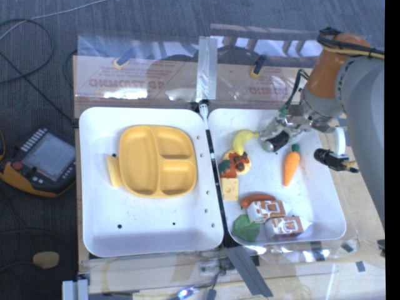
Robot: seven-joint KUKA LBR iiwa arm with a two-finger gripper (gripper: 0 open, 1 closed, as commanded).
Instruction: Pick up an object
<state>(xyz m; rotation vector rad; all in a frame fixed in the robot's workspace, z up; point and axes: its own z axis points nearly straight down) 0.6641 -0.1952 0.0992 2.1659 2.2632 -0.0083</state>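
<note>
left bin (94,230): holding one yellow tray (157,160) | right bin (328,199): holding one banana (244,140), one carrot (290,167), two cartons (275,217) | gripper (276,136): hovering, grip unclear

Glossy yellow plastic divided tray (157,159), smooth white plastic bins (100,230), matt orange plastic carrot (290,167), shiny metal end effector (275,137) looked polished.

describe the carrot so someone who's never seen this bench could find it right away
Look at the right-hand white bin, the one holding the small toy foods rather than the yellow divided plate. Near its right side, just below the gripper, lies the carrot. It is the plain orange tapered piece with a small green top, lying apart from the yellow banana to its left.
</note>
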